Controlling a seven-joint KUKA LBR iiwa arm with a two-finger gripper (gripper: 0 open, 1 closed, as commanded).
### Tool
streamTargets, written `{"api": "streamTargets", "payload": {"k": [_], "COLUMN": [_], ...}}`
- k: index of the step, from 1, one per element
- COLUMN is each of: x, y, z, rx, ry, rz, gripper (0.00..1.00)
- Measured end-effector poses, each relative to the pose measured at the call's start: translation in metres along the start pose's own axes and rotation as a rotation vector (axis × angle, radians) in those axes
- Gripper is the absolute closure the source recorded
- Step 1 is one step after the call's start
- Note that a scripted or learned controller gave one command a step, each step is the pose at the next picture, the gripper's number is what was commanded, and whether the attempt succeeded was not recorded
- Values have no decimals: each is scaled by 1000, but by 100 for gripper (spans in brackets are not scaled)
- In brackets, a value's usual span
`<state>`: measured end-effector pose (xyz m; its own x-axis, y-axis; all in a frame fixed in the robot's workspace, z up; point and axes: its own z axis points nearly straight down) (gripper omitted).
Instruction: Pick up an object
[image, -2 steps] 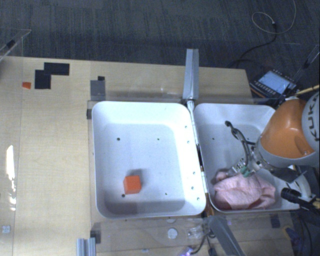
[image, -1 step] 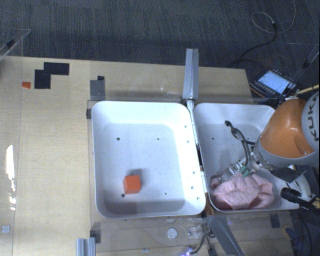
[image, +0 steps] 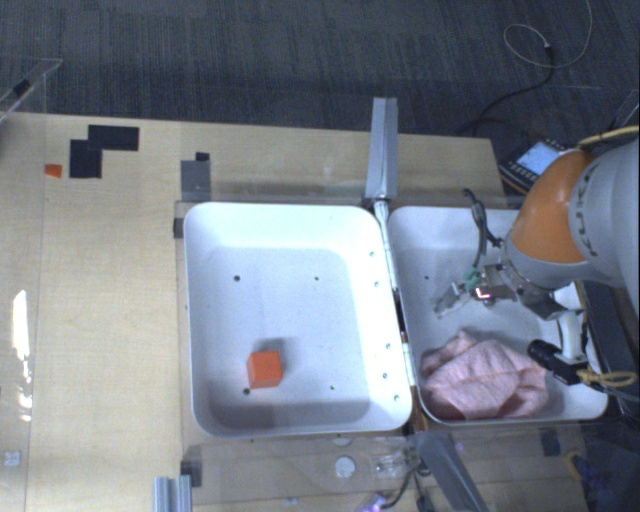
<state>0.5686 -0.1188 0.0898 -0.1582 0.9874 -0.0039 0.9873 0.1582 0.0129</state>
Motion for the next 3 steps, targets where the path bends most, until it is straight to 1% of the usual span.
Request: {"api": "streamTargets", "payload": {"k": [1,2,3], "x": [8,14,-9], "y": [-76,-18,65], "z": [-2,-1,3], "rx": [-3,-3,4], "ry": [-2,-2,0], "rz": [-38,70,184], "gripper": [0,0,0]}}
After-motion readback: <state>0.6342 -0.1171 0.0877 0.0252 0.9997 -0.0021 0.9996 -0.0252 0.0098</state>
